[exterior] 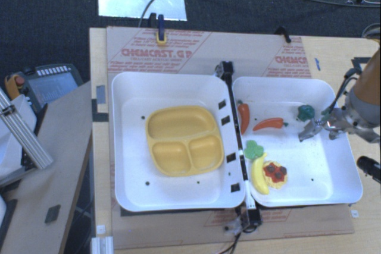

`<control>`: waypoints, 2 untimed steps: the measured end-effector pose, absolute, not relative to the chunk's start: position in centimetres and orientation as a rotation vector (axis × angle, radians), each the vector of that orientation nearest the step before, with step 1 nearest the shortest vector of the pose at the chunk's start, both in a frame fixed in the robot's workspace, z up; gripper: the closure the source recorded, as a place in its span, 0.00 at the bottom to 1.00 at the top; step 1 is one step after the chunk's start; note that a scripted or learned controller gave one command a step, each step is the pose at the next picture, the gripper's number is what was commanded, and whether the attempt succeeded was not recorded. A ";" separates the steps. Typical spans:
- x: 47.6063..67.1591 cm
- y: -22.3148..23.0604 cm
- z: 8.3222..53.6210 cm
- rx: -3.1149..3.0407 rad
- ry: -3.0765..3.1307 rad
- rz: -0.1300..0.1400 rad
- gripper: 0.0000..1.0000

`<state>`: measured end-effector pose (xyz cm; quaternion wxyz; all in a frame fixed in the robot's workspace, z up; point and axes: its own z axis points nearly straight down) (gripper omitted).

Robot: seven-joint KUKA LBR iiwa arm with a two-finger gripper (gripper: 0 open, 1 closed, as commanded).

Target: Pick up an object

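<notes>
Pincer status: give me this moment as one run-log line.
pincer: over right bin, beside green toy | grasp: none seen | red pepper, banana: lying in bin | yellow tray: left bin

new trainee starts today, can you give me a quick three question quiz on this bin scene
1. True or false: the yellow tray lies in the right bin.
2. Which lies nearest the gripper? A) banana B) green toy C) yellow tray
3. Fill in: the two chili peppers are both in the ____ bin.

Key
1. False: it lies in the left bin.
2. B: the green toy sits just beside the gripper.
3. Right: one lies against the divider, the other nearer the middle.
</notes>
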<state>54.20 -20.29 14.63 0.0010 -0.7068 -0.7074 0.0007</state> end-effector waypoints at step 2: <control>54.9 -20.3 8.4 -2.221 -2.222 0.000 0.00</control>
